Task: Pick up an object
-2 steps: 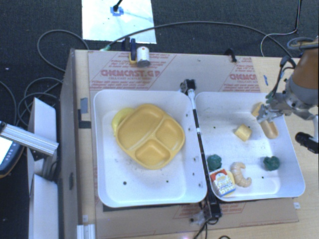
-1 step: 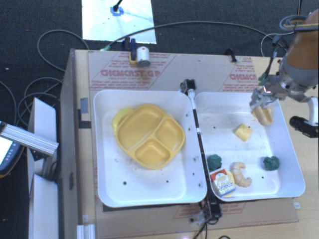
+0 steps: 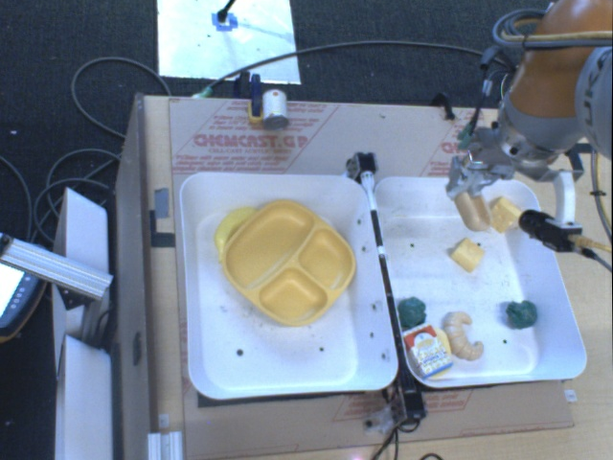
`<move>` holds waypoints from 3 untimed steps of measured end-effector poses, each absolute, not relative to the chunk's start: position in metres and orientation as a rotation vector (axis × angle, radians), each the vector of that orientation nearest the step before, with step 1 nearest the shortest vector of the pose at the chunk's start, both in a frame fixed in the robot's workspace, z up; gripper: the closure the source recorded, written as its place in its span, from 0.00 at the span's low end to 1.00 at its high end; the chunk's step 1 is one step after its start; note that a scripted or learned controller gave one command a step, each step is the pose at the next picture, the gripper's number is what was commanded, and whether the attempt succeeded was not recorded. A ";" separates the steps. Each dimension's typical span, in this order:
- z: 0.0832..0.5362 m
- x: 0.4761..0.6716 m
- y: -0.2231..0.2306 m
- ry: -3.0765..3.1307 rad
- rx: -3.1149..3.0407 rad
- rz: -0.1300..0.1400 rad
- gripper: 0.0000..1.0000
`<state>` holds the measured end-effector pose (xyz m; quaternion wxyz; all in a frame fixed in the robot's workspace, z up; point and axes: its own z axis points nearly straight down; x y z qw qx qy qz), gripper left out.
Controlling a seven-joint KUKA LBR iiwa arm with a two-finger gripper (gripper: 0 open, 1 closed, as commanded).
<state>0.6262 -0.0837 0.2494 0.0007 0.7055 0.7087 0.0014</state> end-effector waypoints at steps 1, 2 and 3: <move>0.230 0.625 -0.008 2.226 2.216 0.003 1.00; 0.239 0.588 -0.020 2.222 2.219 0.001 1.00; 0.275 0.566 0.022 2.227 2.215 0.004 1.00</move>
